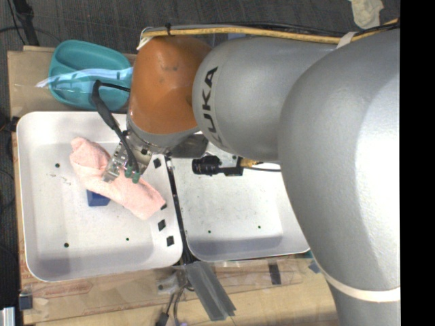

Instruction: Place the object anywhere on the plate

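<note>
A crumpled pink cloth (119, 175) lies across the middle of the left white bin (41, 202). A small blue object (97, 198) peeks out from under its lower left edge. My gripper (124, 172) hangs from the orange wrist band (163, 87) and sits right over the middle of the cloth, at or just above its surface. The view does not tell whether anything is gripped. The arm hides the back right part of the left bin.
The right white bin (231, 229) lies under the big grey arm (306, 114), which covers most of it. A teal container (85, 70) sits beyond the left bin's far edge. A black cable (105, 111) runs down to the wrist.
</note>
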Controlling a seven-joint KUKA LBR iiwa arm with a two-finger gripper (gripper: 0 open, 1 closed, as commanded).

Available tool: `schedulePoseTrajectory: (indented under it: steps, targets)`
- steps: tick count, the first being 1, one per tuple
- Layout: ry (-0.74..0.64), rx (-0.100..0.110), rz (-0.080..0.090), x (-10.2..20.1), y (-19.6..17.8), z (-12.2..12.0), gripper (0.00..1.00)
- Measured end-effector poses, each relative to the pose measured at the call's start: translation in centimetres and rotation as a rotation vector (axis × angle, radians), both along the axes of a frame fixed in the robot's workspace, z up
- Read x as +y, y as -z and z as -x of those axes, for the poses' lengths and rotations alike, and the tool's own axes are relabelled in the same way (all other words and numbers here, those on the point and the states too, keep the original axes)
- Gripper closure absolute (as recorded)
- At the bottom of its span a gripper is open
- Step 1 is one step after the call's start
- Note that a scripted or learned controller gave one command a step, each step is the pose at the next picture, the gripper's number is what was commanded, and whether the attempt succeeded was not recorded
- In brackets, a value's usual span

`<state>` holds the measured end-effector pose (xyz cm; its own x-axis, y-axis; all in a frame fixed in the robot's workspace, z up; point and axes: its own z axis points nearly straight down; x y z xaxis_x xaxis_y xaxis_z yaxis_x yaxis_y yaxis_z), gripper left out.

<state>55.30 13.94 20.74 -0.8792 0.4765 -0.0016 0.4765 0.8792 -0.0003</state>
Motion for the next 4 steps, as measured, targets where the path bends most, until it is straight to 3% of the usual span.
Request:
schedulePoseTrajectory:
  steps: [1, 2, 3, 4]
  targets:
    - [-0.320, -0.002, -0.001, 6.1, -8.1, -2.5, 1.00]
    - [-0.222, -0.002, 0.000, -0.6, -9.1, -7.2, 1.00]
    - [-0.221, 0.004, 0.001, 4.9, -1.8, -3.6, 1.00]
    - [-0.148, 0.002, 0.001, -0.8, 2.0, -8.3, 1.00]
